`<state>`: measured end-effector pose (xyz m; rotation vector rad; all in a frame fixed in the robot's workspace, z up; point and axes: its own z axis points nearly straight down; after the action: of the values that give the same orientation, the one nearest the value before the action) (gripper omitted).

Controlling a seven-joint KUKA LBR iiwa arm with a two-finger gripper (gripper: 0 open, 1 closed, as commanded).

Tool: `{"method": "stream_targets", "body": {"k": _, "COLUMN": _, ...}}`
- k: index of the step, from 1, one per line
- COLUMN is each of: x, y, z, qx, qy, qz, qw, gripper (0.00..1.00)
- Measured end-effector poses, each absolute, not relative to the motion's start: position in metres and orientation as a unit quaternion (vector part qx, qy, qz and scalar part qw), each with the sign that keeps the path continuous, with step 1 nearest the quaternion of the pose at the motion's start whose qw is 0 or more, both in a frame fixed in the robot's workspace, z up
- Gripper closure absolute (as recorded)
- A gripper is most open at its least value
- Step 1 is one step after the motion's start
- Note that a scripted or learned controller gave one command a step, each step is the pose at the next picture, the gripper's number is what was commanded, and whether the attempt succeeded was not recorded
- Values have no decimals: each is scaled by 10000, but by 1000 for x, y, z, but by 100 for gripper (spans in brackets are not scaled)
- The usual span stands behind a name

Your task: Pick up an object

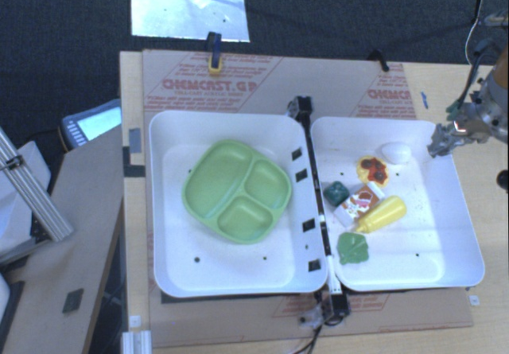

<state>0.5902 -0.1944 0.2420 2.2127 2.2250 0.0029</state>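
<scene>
Hand over right bin far edge (nothing visibly held), toys apart.

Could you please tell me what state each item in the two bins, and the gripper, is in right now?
Green three-compartment plastic plate: flat in left bin, nothing on it.
Yellow plastic bottle: lying on its side, right bin.
Green leafy toy: lying loose, right bin.
White rounded object: resting, right bin.
Gripper: over right bin's edge, holding nothing visible.
</scene>
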Motion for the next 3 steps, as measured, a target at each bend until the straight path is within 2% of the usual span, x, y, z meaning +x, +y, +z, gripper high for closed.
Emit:
{"method": "stream_targets", "body": {"k": 1, "x": 588, "y": -147, "z": 237, "qx": 7040, "qy": 7102, "qz": 9, "qw": 2, "gripper": 100}}
{"method": "stream_targets", "body": {"k": 2, "x": 568, "y": -97, "z": 243, "qx": 7039, "qy": 7103, "qz": 10, "qw": 0, "gripper": 100}}
{"method": "stream_targets", "body": {"k": 3, "x": 561, "y": -52, "z": 235, "qx": 7038, "qy": 7104, "qz": 7, "qw": -4, "gripper": 100}}
